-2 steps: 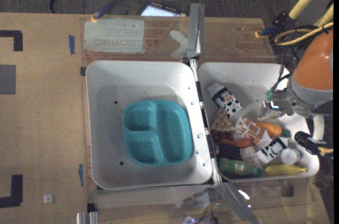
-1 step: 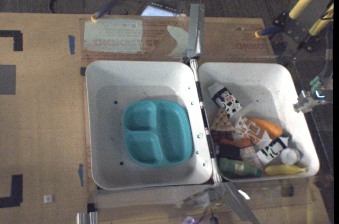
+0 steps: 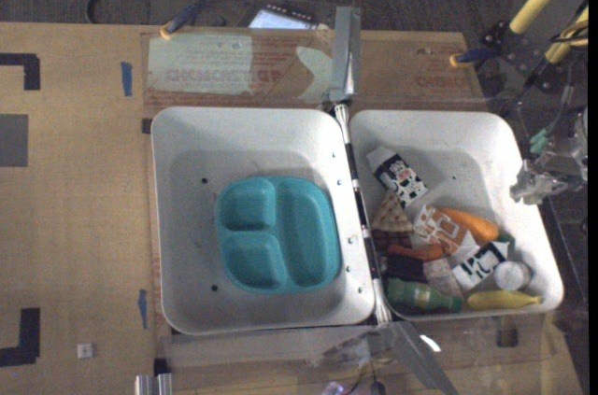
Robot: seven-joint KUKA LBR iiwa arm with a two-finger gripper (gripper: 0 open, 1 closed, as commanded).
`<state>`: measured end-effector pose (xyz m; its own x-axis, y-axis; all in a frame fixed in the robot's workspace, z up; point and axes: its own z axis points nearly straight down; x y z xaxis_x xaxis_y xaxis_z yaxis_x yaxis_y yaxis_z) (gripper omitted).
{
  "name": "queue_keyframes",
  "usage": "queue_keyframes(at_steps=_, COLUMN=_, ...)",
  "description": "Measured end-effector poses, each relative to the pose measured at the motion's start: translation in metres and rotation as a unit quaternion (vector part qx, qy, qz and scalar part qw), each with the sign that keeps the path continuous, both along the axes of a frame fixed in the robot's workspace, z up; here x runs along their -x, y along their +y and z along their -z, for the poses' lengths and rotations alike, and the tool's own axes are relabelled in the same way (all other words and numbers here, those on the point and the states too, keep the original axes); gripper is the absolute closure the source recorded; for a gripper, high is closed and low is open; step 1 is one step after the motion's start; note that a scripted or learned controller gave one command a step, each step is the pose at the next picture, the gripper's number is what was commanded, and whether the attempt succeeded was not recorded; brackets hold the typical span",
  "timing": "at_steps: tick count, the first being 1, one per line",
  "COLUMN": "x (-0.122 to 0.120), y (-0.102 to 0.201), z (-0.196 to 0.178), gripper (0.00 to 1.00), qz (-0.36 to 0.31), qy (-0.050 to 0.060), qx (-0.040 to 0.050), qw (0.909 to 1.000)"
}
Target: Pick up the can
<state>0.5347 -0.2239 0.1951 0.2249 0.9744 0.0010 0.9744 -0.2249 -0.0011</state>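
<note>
The can lies in the right bin near its front right corner. It has a black and white label and a pale round end that faces right. A banana lies just in front of it, and a carrot just behind. My gripper hangs over the right rim of that bin, up and to the right of the can and apart from it. It is small and blurred against the bench.
The right bin also holds a cow-patterned carton, a white and orange box, a wedge-shaped item, a green bottle and other small items packed along the front. A teal divided tray lies in the left bin.
</note>
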Motion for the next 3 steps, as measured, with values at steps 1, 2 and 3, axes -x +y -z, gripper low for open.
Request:
queue_keyframes(at_steps=1, x=-0.009, y=0.011, z=0.000, gripper=1.00, qz=-0.101, qy=-0.001, qx=0.0004, qw=0.9948)
queue_keyframes(at_steps=2, x=-0.019, y=0.011, z=-0.007, gripper=1.00, qz=-0.232, qy=-0.002, qx=0.0018, qw=0.9727)
queue_keyframes(at_steps=3, x=-0.036, y=0.001, z=-0.014, gripper=1.00, qz=-0.428, qy=-0.004, qx=0.0028, qw=0.9039)
